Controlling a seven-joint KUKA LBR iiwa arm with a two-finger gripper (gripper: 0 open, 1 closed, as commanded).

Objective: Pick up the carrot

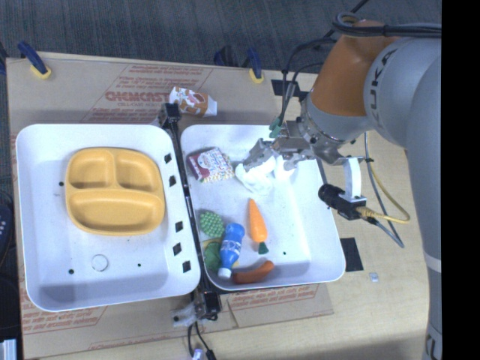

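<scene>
Over the right bin [319, 231], from the single overhead camera, the grey arm with its orange band reaches in from the right, and its jaws [264, 158] hang above the bin's upper middle, close over a crumpled white object [255, 175]. Whether the jaws are parted or closed cannot be told from this angle, and nothing can be seen between them.

The carrot [257, 222] lies on the floor of the right bin, near its middle, just below the white object and apart from the jaws. It is orange, lies nearly upright in the picture with a slight tilt, and has a small green tip at its lower end.

To the carrot's left stands a blue and white bottle [231, 245], tilted, beside a green knobbly item [211, 222]. A reddish brown sausage-shaped toy [253, 274] rests along the bin's near edge, below the carrot. A red and white packet [209, 163] lies at the bin's upper left.

The left bin [37, 231] holds a yellow divided tray [115, 190]. Both bins sit on a cardboard-covered surface [135, 81], where a small wrapped item [192, 101] lies just beyond the bins' far edge.
</scene>
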